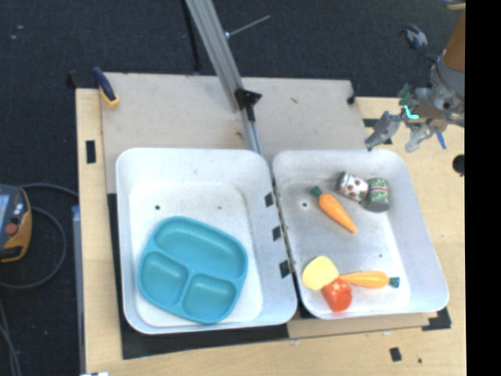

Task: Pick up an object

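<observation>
gripper (401,133) spread wide, holding nothing, hovering just past the right bin's (415,210) far rim | nearest grab: carrot (337,211) inside that bin, down-left of gripper | its long axis runs diagonal, leaf end toward far-left

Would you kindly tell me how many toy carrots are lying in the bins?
2, both in the right bin: one carrot near its middle, the other carrot by the near edge, beside the yellow piece.

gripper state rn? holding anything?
Gripper: open, holding nothing, above the back edge of the right bin.
</observation>
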Controlling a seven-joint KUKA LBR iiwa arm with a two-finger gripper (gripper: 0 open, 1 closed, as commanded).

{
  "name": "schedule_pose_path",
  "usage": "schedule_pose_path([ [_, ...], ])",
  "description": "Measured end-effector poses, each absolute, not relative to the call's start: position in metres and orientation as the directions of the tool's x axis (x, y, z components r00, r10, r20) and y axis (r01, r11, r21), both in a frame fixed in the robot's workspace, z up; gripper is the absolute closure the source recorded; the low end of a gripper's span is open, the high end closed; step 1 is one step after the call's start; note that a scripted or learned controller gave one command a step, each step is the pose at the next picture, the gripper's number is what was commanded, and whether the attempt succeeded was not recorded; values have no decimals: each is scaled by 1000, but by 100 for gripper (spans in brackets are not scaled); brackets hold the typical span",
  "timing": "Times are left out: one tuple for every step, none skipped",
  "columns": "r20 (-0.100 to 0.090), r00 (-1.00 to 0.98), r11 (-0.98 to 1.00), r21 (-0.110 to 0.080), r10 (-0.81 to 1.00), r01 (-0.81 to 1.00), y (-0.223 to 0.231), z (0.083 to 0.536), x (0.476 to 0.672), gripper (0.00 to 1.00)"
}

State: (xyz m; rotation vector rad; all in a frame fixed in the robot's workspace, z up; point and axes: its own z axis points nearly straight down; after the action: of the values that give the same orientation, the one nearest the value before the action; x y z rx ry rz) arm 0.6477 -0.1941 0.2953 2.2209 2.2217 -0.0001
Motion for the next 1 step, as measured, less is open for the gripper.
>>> schedule_pose_path([
  [-1, -1, 1, 2, 1000, 1000, -194, 296, 648, 0],
])
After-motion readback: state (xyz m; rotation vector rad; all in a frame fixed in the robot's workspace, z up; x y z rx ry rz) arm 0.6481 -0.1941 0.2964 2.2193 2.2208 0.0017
